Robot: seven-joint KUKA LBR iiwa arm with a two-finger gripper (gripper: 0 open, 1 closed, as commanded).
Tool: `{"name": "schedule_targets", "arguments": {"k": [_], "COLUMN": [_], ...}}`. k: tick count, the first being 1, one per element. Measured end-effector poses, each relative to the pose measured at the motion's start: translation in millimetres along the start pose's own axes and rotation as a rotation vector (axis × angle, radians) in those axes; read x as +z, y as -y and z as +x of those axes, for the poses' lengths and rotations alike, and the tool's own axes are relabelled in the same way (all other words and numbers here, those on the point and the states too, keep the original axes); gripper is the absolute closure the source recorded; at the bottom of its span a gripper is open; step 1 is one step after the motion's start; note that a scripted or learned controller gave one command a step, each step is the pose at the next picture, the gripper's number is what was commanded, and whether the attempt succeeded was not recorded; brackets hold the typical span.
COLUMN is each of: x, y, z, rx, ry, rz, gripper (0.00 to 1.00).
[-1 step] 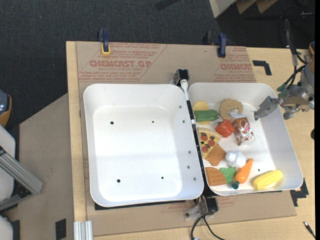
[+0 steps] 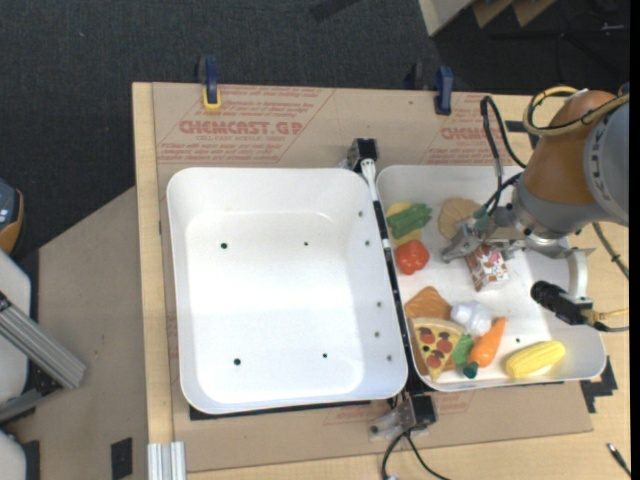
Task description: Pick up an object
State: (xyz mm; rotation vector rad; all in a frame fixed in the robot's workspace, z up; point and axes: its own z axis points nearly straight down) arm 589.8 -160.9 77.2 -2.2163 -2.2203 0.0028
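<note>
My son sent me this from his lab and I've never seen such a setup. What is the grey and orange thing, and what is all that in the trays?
It is a robot arm, seen by one fixed camera looking down at a slant; the arm reaches in from the right. Its gripper hangs over the right white bin. A small red-and-white packet sits right at the gripper; whether it is held I cannot tell. That bin holds toy food: a tomato, a green vegetable, a pizza slice, a carrot and a corn cob. The left white bin sits beside it. Both rest on a brown board clamped at the back.
</note>
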Motion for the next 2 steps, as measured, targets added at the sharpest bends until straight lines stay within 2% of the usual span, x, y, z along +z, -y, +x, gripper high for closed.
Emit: {"name": "schedule_targets", "arguments": {"k": [1, 2], "x": [-18.4, -114.4], "y": [-0.9, -18.2], "z": [-2.0, 53.7], "rx": [0.003, -0.005], "ry": [0.004, 0.002], "rz": [-0.008, -0.015], "gripper": [1.00, 1.00]}}
